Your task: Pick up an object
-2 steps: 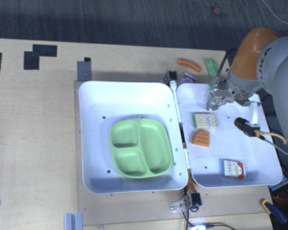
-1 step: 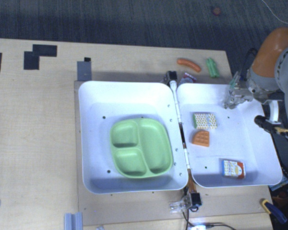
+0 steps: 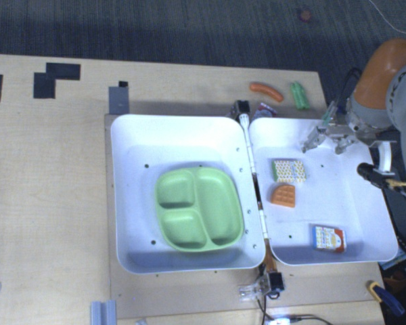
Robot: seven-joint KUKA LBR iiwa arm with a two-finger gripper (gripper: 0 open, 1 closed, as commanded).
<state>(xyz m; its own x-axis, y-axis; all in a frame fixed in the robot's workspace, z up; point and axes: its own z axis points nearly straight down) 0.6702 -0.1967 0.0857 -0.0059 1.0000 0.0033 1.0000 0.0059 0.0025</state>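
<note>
My gripper [image 3: 323, 143] hangs over the far part of the right bin [image 3: 365, 249], its two fingers spread apart with nothing between them. In that bin lie a pale dotted block [image 3: 288, 170], an orange wedge [image 3: 283, 196] just in front of it, and a small blue and orange carton [image 3: 328, 238] near the front wall. The gripper stands behind and to the right of the dotted block, clear of all three. The left bin [image 3: 132, 181] holds a green divided plate [image 3: 198, 207].
Behind the bins, on the bench, lie an orange sausage-shaped toy [image 3: 266, 91] and a green one [image 3: 299, 95]. A black clamp [image 3: 241, 107] sits at the far end of the ridge between the bins. Cables and a connector [image 3: 274, 282] lie by the front edge.
</note>
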